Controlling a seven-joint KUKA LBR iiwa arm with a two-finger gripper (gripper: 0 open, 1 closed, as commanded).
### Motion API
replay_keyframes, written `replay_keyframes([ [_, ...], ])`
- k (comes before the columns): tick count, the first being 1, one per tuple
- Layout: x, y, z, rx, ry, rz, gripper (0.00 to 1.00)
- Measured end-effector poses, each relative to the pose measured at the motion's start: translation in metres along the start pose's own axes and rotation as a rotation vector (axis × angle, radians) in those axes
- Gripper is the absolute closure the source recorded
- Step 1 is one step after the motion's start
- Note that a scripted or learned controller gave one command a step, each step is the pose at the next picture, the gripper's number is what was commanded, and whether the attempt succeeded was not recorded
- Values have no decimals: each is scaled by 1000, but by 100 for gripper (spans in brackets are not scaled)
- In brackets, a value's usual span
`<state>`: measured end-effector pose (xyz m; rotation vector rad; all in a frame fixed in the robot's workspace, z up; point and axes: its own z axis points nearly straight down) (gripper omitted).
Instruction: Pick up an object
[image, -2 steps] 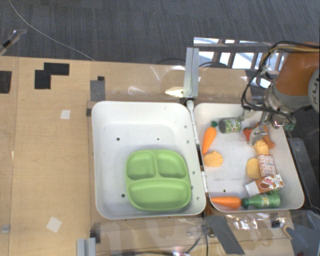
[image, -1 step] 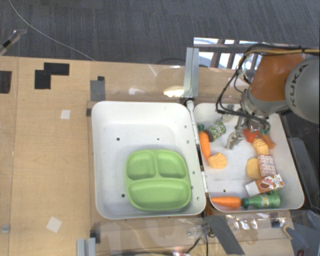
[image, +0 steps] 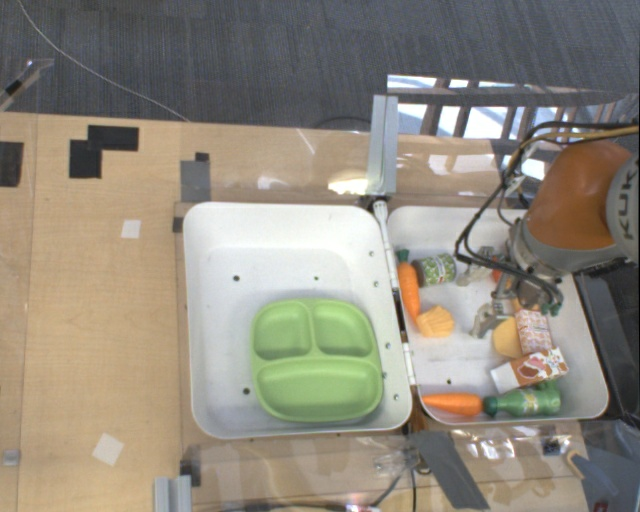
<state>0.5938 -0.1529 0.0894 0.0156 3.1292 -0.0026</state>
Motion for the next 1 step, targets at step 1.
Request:
replay_keyframes([
  [1, 91, -33, -2, 3, -2, 34, 0],
])
